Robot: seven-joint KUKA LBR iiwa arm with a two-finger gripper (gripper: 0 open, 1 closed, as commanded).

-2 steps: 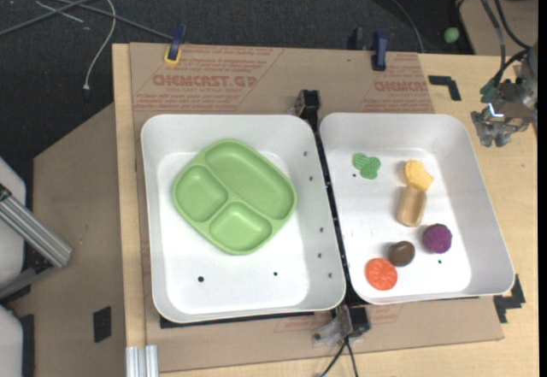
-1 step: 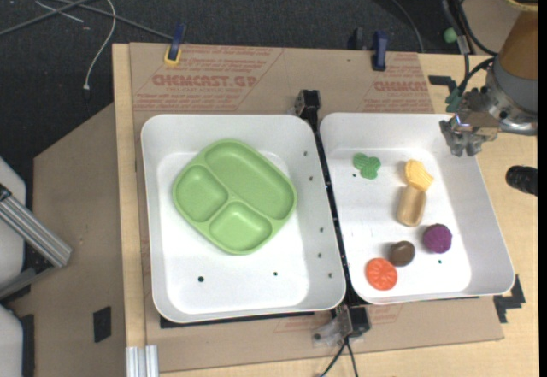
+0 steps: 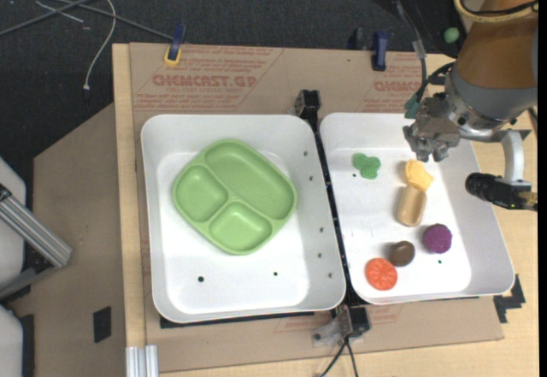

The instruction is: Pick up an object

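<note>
The right bin (image 3: 359, 221) holds several small toy foods. A green broccoli piece (image 3: 367, 166) lies near its back left. A yellow piece (image 3: 418, 173) sits just above a tan cylinder (image 3: 411, 206). Toward the front lie a purple ball (image 3: 438, 238), a brown lump (image 3: 402, 253) and an orange-red round piece (image 3: 381, 273). My gripper (image 3: 431, 147) hangs over the back of the right bin, just above and right of the yellow piece, with nothing visibly between its fingers.
The left bin (image 3: 162, 196) carries a green divided plate (image 3: 233, 196). Both bins rest on a cardboard sheet (image 3: 231, 76) held by blue clamps (image 3: 177, 42) at the back. A black clip (image 3: 307, 101) sits between the bins' back corners.
</note>
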